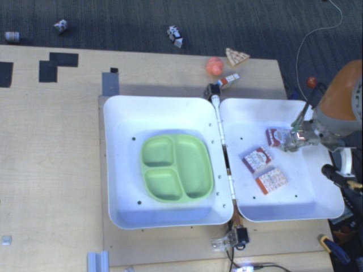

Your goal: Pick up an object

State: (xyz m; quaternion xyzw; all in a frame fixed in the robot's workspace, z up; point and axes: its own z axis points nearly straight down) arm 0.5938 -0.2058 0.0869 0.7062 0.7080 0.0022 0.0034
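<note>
While hand (293,142) hovers, red packet (277,136) lies touching its left.

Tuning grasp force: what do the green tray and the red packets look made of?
Green tray: likely moulded plastic, matte; uniform colour, rounded compartments. Red packets: probably printed film or card wrappers; flat, red-and-white print, too small to be sure.

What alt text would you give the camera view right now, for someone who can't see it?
The arm's gripper sits over the right bin, at a red-and-white packet; two similar packets lie nearer the bin's middle. The left bin holds a green divided tray. Small odds and ends lie on the bench beyond the bins.
</note>
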